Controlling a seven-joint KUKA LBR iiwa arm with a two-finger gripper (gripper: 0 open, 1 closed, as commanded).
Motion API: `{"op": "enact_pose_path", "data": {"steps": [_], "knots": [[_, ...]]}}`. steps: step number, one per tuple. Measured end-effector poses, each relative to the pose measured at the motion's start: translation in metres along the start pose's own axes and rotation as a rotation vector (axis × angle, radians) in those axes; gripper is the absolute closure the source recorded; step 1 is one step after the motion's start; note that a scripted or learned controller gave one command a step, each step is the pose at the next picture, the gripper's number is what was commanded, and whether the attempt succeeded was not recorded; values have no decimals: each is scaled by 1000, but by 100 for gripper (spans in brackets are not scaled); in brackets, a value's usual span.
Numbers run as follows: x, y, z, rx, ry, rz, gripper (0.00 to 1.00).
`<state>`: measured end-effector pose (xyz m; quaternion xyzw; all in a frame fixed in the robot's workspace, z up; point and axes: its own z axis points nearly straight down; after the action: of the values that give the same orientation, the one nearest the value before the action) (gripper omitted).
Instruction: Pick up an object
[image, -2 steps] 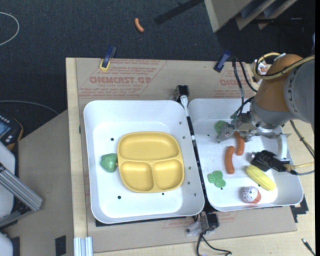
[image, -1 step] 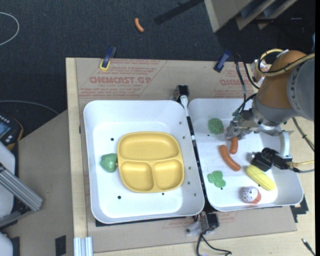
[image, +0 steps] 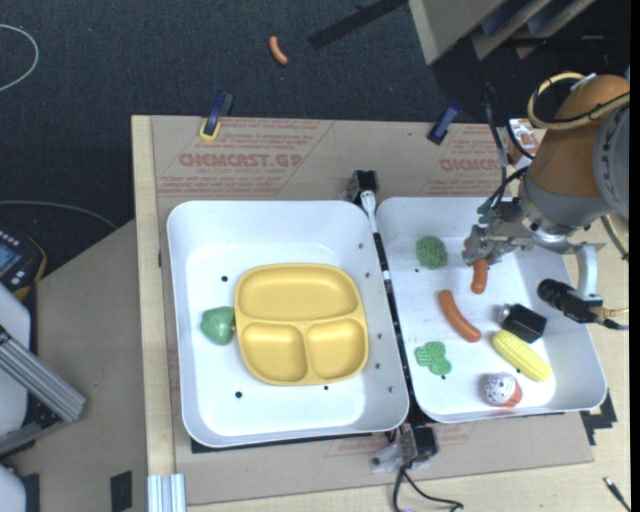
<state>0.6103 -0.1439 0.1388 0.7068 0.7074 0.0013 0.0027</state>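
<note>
My gripper (image: 484, 252) hangs over the upper middle of the right bin (image: 590, 385). A small orange-red sausage (image: 480, 278) stands upright between its fingertips, so the gripper is shut on it. The sausage's lower end is close to the bin floor; I cannot tell whether it touches. A green broccoli piece (image: 431, 252) lies just left of the gripper. A longer orange sausage (image: 459, 315) lies below it.
The right bin also holds a black block (image: 523, 322), a yellow corn cob (image: 521, 356), a green leafy piece (image: 433, 357) and a white-and-red ball (image: 498, 390). The left bin (image: 190, 240) holds a yellow divided tray (image: 300, 322) and a green item (image: 217, 325).
</note>
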Motion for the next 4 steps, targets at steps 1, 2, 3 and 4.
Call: {"op": "enact_pose_path", "data": {"steps": [1,2,3,4], "knots": [[-2,3,-65,-3,-1,0,100],[-2,4,-88,0,0,0,100],[47,2,-98,5,4,-5,100],[105,-2,-84,9,5,-5,100]]}}
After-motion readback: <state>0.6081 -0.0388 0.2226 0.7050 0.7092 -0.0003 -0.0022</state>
